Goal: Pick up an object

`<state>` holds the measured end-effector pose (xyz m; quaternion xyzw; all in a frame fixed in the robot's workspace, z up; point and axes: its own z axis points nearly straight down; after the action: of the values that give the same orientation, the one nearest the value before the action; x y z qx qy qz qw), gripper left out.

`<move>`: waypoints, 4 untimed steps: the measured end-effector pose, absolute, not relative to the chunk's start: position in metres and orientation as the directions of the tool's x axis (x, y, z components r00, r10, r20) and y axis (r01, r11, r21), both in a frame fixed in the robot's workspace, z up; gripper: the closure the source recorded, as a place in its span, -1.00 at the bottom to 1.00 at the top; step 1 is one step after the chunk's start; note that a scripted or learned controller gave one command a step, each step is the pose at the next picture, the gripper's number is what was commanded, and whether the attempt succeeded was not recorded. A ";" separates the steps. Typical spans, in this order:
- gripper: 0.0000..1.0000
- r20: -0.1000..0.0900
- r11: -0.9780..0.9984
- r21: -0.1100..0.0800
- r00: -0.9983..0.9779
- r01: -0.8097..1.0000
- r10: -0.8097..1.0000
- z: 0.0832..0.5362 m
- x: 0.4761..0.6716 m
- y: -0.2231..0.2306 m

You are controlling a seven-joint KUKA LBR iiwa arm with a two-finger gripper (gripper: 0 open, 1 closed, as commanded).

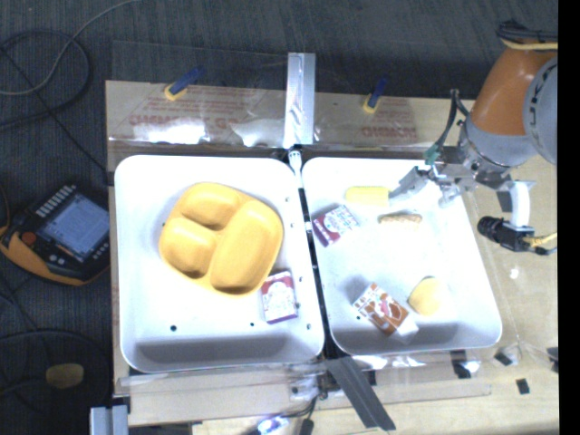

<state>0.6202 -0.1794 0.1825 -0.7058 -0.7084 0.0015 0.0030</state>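
- The grey arm with its orange band (507, 98) reaches in from the right, and its pincer (426, 181) hangs over the upper right part of the right-hand shallow white bin (480, 279).
- Whether the pincer is open or closed cannot be told from this view; nothing shows between its fingers.
- Just to the left of the pincer, close to its tip, lies a pale yellow rounded block (366, 196) on the bin floor.
- Just below and slightly left of the pincer rests a small brown elongated piece, like a little bread roll (400, 217), apart from the yellow block.
- Further left of the pincer, against the bin's left wall, sits a small white and dark red carton (333, 223), tilted.
- Well below the pincer, near the bin's front edge, lie a yellow lemon-shaped object (427, 294) and, just to its left, a red and white printed packet (384, 309).
- Far to the left of the pincer, in the left-hand white bin (136, 243), sits a large yellow lobed soft-looking form (220, 236), with a small white and pink carton (279, 297) at its lower right edge.
- Both bins rest side by side on the light wooden surface (526, 333).
- Beyond the surface, far left of the pincer, an orange and black handheld control pad (59, 234) lies on the dark floor.
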 end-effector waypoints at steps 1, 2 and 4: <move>-1.00 -0.002 0.138 -0.006 -0.138 0.990 0.990 0.093 0.649 -0.171; 1.00 -0.003 0.140 -0.012 -0.140 0.990 0.990 0.098 0.649 -0.171; 1.00 -0.002 0.141 -0.017 -0.141 0.990 0.990 0.103 0.648 -0.170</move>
<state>0.6485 -0.1704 0.1031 -0.6552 -0.7554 0.0071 0.0048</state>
